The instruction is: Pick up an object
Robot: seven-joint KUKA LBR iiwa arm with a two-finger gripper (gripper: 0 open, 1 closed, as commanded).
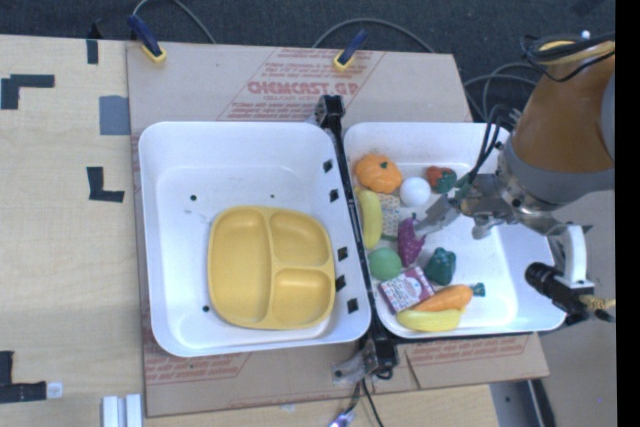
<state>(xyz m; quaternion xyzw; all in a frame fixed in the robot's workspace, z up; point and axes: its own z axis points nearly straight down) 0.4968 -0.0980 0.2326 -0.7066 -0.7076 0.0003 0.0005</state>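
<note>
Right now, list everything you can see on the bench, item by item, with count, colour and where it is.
Bins: two, white, side by side.
Divided tray: one, yellow, left bin.
Pumpkin: one, orange, right bin, top left.
Ball: one, white, beside pumpkin.
Eggplant: one, purple, middle.
Round fruit: one, green, left side.
Carrot: one, orange, near edge.
Banana: one, yellow, near edge.
Clamps: two, yellow and blue, cardboard's far edge.
Arm: one, grey and orange, jaws over right bin.

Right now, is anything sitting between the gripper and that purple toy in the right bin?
Nothing visible does. The gripper hangs over the right bin, its tip just right of and above the purple toy. The white ball lies up-left of the tip and the dark green toy below it, both beside the path.
</note>
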